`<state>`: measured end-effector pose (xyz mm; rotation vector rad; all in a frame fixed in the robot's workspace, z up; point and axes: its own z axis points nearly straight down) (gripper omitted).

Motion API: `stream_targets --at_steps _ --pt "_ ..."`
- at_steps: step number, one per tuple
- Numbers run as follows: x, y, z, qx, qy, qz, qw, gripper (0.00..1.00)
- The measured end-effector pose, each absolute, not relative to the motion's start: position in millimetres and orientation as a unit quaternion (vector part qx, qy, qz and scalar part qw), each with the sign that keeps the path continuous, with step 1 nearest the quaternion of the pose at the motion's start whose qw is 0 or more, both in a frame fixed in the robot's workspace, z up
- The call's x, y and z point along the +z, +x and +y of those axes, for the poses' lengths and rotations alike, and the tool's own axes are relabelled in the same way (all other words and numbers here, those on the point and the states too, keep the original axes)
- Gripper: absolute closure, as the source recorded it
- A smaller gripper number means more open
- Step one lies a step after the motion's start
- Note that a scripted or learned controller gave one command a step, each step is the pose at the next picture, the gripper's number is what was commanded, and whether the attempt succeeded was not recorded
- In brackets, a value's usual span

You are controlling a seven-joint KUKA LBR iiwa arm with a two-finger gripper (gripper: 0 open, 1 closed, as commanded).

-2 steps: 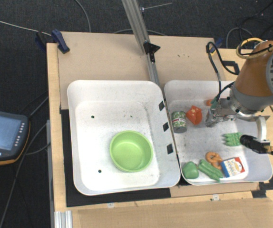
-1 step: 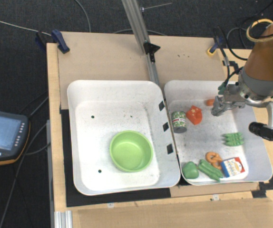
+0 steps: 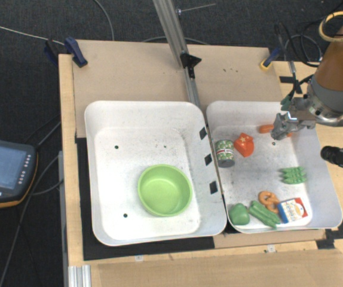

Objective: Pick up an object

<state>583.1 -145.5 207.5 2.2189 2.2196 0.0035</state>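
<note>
Inspector: The hand (image 3: pixel 282 126) hangs over the right bin's (image 3: pixel 321 178) far side, beside an orange piece (image 3: pixel 266 128); whether it is open or closed, I cannot tell.

Clerk: Risks?

Inspector: In my judgement, a descent off-centre would nudge that piece toward the red pepper (image 3: pixel 244 144) or the bin wall, yielding an empty grasp.

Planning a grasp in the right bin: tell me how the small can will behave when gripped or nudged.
The can looks like a stiff cylinder, so it likely keeps its shape under squeeze. It seems to stand upright on the bin floor; a push high up could tip it, and once down it would probably roll. Its smooth-looking side may slip. Its small size suggests it is light.
</note>
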Motion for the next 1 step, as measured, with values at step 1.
stream_targets --at_steps 1 --pt "223.4 591.5 -89.9 0.0012 0.705 0.709 0.0 1.0"
